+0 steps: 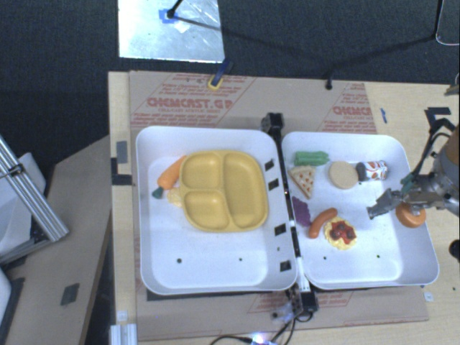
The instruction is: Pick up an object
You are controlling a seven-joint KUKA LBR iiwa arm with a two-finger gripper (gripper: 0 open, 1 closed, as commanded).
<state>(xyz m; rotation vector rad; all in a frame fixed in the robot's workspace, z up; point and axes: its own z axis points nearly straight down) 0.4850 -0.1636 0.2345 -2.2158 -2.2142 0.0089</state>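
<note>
Gripper hovering over the right bin, toy food lying below.

The dark fingers are spreading open, gripping nothing, just beside a round orange fruit at the bin's right wall. A small can is lying on its side near a flat tan disc. Further left are sitting a green bean, a pizza wedge, a sausage and a ruffled pasta pile. In the left bin, a glossy yellow tray is resting with a carrot touching its edge.
</note>
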